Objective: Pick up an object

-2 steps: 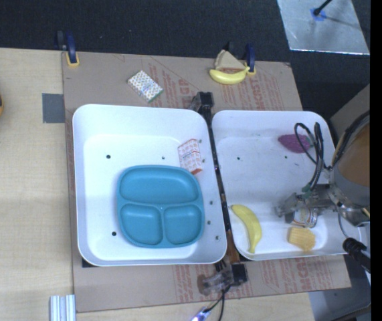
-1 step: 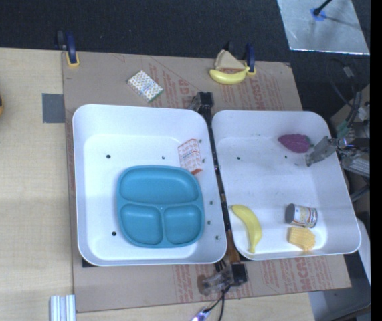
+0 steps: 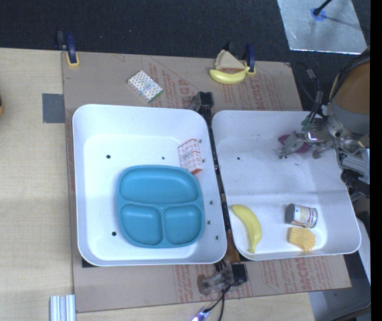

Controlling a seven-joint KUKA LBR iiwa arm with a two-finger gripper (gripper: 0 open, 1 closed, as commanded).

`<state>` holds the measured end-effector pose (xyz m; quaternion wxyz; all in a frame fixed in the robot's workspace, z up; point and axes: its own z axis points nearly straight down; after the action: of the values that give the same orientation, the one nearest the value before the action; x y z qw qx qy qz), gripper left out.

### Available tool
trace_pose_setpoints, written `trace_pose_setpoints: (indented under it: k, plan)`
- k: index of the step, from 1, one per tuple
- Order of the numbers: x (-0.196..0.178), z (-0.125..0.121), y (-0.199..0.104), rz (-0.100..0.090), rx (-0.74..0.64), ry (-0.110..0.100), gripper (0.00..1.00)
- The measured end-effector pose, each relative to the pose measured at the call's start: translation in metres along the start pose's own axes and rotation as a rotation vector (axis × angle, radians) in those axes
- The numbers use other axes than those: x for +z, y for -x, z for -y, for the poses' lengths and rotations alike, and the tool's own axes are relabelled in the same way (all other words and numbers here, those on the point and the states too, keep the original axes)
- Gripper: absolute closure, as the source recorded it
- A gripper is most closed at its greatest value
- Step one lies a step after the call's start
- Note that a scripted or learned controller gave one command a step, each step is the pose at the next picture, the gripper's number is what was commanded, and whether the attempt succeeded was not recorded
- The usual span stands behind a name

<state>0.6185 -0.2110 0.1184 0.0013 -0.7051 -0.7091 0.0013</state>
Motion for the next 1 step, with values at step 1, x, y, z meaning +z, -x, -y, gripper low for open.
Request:
trace_pose_setpoints:
  k: [1]
  plan:
    - [0.0263, -0.038, 0.0006, 0.0, 0.0, 0.001, 0.0]
